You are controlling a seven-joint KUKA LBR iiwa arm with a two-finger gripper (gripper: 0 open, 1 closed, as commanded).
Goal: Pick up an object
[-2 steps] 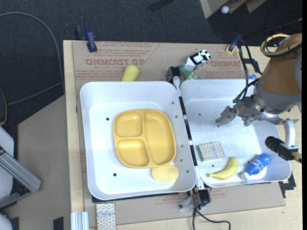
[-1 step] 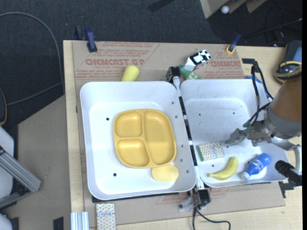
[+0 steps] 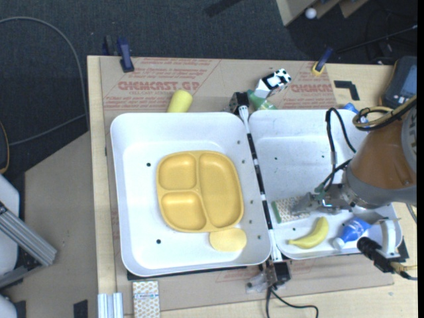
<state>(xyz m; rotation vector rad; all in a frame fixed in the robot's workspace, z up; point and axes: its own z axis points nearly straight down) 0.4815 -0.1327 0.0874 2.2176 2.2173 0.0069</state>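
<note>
Camera view, looking down at a slant on the bench [image 3: 99, 144]: the gripper [image 3: 317, 203] sits low in the right bin [image 3: 291, 138], near its front edge, at the end of a grey arm [image 3: 381, 171] that comes in from the right with an orange band above the wrist. Whether the gripper is clenched or released cannot be told from this angle, and nothing can be seen between its tips. Just in front of the gripper lies a yellow banana [image 3: 311, 235], curved, close to the bin's front rim and apart from the gripper. Right of the banana, partly under the arm, is a small blue and white object [image 3: 351, 231]. A speckled patch [image 3: 286, 208] lies on the bin floor just left of the gripper. The left bin [image 3: 132, 177] touches the right one along a shared edge and holds a yellow divided plate [image 3: 199, 192] with three compartments, lying flat near the middle. A pale yellow disc [image 3: 228, 239] rests against the plate's front right corner. Behind the bins, on the brown board, a yellow cylinder [image 3: 179, 101] lies near the left bin's back rim, and a black and white object [image 3: 275, 80] stands near the gap between the bins
</note>
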